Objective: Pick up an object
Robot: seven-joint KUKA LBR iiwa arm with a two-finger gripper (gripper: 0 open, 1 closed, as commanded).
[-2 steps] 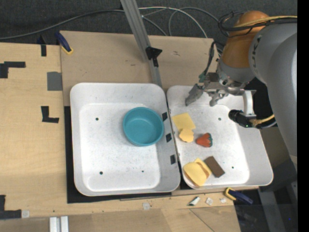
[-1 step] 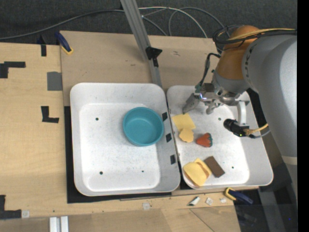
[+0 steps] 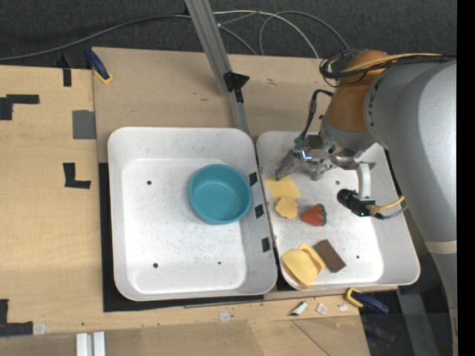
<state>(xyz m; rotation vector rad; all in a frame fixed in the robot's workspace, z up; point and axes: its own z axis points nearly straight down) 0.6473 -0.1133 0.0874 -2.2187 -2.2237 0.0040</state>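
A yellow block (image 3: 282,189) is seen lying just below the hand (image 3: 300,165), whose fingers are spread apart with nothing between them, apparently poised for a grab in the right bin (image 3: 393,262) on the table (image 3: 44,221).

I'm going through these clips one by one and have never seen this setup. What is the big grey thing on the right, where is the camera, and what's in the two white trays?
The camera is fixed above the bench, looking down at a slant. The grey shape with the orange band is a robot arm reaching in from the right; its gripper hangs over the right bin, above the yellow pieces, with nothing visibly held. That bin also holds a small red item, a brown block and a yellow sponge-like piece. The left bin holds a blue bowl.
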